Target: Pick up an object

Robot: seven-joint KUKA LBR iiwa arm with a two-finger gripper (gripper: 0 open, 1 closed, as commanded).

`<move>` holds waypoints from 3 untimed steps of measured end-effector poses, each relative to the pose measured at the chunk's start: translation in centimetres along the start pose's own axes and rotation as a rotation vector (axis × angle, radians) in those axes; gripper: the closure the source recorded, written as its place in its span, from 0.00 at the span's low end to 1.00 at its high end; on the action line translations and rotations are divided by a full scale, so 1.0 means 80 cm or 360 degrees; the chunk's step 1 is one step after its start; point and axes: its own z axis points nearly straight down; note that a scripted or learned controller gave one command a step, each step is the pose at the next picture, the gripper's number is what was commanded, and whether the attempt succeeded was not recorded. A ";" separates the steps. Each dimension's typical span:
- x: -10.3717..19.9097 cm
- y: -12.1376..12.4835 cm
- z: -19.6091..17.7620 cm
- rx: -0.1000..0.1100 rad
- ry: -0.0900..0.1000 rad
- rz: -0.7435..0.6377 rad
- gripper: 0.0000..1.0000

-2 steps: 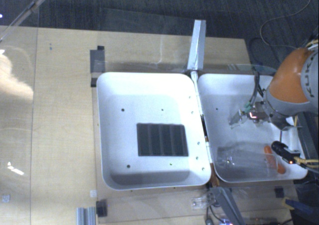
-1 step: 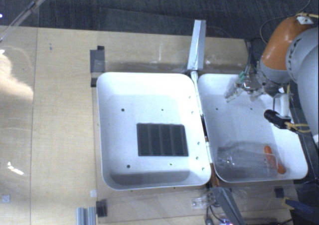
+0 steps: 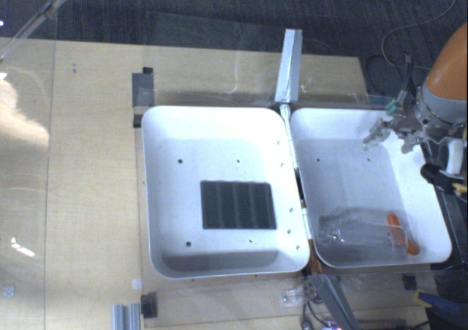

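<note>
Lying well below the fingers: clear cup.

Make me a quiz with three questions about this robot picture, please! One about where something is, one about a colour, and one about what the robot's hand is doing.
1. Where does the clear plastic item with orange bits lie?
A. in the left bin
B. in the right bin, near its front edge
C. on the wooden bench

2. What colour is the ridged rectangle in the left bin?
A. dark grey
B. yellow
C. bright green

3. What is the gripper doing?
A. lifting the ridged rectangle
B. resting on the bench outside the bins
C. hanging over the back of the right bin, nothing seen between its fingers

Answers: 1 B, it sits by the front wall of the right bin. 2 A, it looks dark against the white. 3 C, it hangs at the far right corner, away from both things.
</note>
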 end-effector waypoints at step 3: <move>-0.019 -0.153 0.088 -0.0015 -0.0001 -0.0093 0.00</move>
